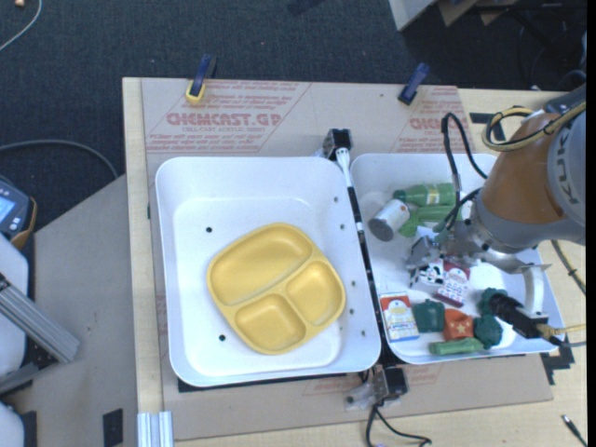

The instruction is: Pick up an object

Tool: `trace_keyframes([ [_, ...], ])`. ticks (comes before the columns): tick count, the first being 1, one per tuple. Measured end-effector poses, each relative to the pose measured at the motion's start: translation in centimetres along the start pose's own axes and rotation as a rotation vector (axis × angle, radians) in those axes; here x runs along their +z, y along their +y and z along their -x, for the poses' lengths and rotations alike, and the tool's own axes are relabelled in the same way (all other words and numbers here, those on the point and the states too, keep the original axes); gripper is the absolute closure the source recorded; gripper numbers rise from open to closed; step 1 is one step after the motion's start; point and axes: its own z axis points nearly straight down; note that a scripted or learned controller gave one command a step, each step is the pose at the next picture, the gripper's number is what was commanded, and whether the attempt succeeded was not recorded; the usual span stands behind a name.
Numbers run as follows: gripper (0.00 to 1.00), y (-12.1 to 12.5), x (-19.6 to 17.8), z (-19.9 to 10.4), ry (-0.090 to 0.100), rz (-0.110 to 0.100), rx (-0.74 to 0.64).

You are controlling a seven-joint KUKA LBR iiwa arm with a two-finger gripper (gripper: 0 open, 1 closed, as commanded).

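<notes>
Reaching in from the right, the arm is lowering its tool [430, 254] into the right bin [372, 170], just above a black-and-white spotted object [429, 276]; whether it is gripping anything is impossible to tell. Two white bins are sitting side by side on the tabletop [149, 119]. The left bin [177, 194] is carrying one yellow divided tray [276, 288]. One green bottle [426, 196], one grey cup [387, 218], one small carton [398, 317] and several green pieces are lying around the tool.
</notes>
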Motion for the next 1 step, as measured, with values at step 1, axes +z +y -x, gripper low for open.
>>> trace_keyframes([
  [1,1.0,0.24,-1.5,0.08,-0.002,0.01,0.002],
])
